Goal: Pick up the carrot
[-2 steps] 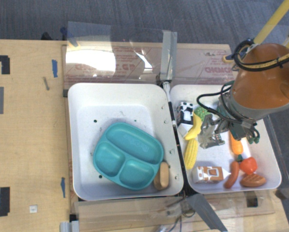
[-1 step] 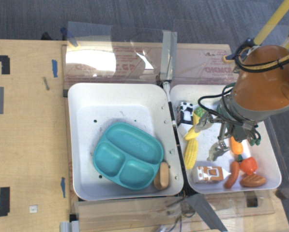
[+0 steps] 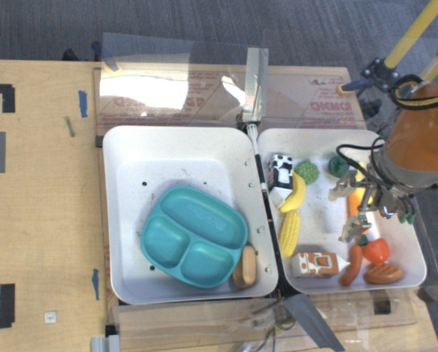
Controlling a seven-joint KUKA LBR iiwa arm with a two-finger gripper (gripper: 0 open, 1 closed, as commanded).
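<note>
In the left white bin point(image 3: 123, 160) lies a teal plastic divided plate point(image 3: 193, 233), and a tan bread roll point(image 3: 245, 266) rests against that plate's right rim. Crossing into the right white bin point(image 3: 318, 145), I see a black-and-white toy cow point(image 3: 281, 171), a yellow banana point(image 3: 295, 194), a yellow corn cob point(image 3: 289, 231) and a small brown-and-white carton point(image 3: 315, 264). A green broccoli piece point(image 3: 307, 171) sits beside the cow. The orange carrot point(image 3: 352, 265) lies near the bin's front edge, between the carton and a brown sausage point(image 3: 384, 273). My claw point(image 3: 358, 207) hangs above the carrot, near a red tomato point(image 3: 376, 250); whether it is apart or together I cannot tell.
</note>
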